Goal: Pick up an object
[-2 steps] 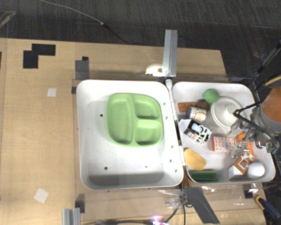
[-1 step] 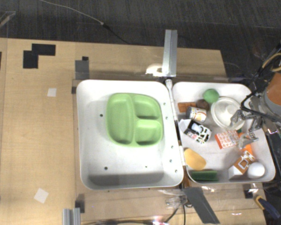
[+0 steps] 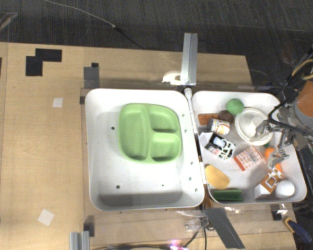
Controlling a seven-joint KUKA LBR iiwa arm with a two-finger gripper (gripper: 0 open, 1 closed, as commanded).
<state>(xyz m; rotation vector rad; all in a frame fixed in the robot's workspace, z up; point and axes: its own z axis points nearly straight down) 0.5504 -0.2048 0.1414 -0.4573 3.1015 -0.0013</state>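
The right bin (image 3: 298, 166) holds several small objects. A green ball (image 3: 235, 106) lies at the back, with a white bowl (image 3: 249, 124) just in front of it. Left of the bowl are a small bottle (image 3: 219, 127) and a black-and-white pack (image 3: 220, 146). A red-and-white packet (image 3: 248, 158) lies in the middle. A yellow piece (image 3: 216, 176) and a dark green piece (image 3: 228, 195) sit at the front left, and a white egg (image 3: 285, 188) and an orange box (image 3: 272, 180) at the front right. My gripper (image 3: 280, 149) hangs over the bin's right side, beside a small orange item (image 3: 269, 152).
The left bin (image 3: 101, 155) carries a green divided plate (image 3: 148, 132). A metal post (image 3: 190, 59) stands behind the divider between the bins. The arm's grey wrist and orange band (image 3: 309, 95) overhang the right bin's right rim, with black cables around them.
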